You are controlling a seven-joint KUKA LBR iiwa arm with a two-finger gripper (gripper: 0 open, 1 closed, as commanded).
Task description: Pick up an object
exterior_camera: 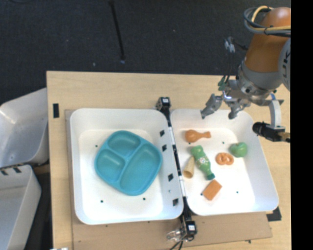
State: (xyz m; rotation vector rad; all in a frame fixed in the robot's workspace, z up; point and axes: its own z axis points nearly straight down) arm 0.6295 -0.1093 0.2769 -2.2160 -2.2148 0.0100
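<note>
Six small objects lie in the right bin (254,193), the orange chicken leg (196,135) nearest below the tool (221,110). The tool hangs open above the bin's far edge, holding nothing.

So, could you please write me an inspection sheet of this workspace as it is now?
Surface: wooden bench bearing left bin and right bin.
Job's things: right bin holds orange drumstick, green bottle, pretzel, green apple, cone, orange block.
Clutter: blue divided plate in left bin.
Grippers: pincer open, over right bin's far edge, holding nothing.
Cables: loops at arm's wrist.
Surroundings: dark floor, white containers left.
</note>
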